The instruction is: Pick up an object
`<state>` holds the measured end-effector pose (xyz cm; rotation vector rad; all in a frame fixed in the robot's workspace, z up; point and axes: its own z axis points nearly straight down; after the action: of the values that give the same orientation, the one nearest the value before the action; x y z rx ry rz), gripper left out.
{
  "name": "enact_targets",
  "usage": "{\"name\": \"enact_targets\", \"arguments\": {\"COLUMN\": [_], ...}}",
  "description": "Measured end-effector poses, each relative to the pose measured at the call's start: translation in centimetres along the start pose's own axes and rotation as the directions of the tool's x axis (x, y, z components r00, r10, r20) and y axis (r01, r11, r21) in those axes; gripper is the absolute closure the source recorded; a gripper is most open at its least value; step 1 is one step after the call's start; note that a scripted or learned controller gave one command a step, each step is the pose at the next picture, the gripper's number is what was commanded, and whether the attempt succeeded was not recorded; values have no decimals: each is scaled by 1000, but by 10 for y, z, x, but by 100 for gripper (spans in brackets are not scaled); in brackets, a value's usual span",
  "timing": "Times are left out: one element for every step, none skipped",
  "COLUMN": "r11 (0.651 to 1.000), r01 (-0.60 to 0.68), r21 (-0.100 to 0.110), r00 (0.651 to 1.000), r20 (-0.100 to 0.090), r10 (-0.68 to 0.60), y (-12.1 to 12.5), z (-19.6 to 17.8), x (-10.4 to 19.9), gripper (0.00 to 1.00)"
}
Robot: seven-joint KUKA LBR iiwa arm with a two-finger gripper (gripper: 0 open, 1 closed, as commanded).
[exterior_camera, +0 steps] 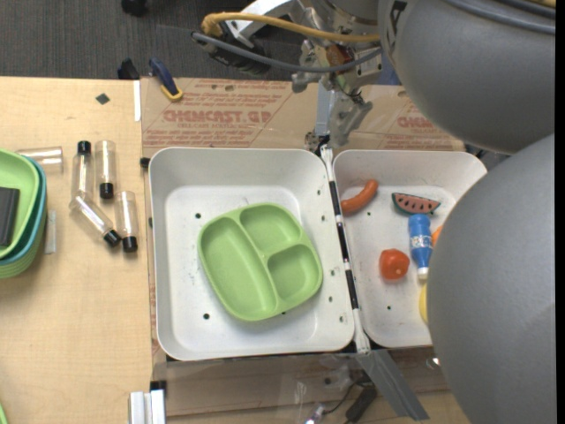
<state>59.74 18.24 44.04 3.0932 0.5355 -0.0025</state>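
The left bin (pixel 172 237) holds a green divided plate (pixel 260 259) lying flat at its middle. In the right bin (pixel 371 316) lie an orange sausage (pixel 358 196), a watermelon slice (pixel 415 203), a blue and white bottle (pixel 419 238) and a small orange-red tomato (pixel 394 264). A yellow thing (pixel 424 303) shows at the arm's edge, mostly hidden. My gripper (pixel 331 117) hangs above the back rim where the two bins meet, away from every object. The big grey arm body covers the right part of the right bin.
Cardboard (pixel 221 113) lies behind the bins. On the wooden bench to the left are several clear tubes with black caps (pixel 101 197) and stacked green plates (pixel 18 210) at the left edge. A blue and yellow tool (pixel 165 79) lies at the back.
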Motion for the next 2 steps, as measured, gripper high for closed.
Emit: {"name": "enact_targets", "arguments": {"r11": [1000,989], "r01": [-9,-149], "r21": [-3,-1], "r00": [1000,989], "r20": [3,1], "r10": [9,149], "y": [2,-58], "z": [-8,188], "x": [0,-32], "gripper": [100,100]}}
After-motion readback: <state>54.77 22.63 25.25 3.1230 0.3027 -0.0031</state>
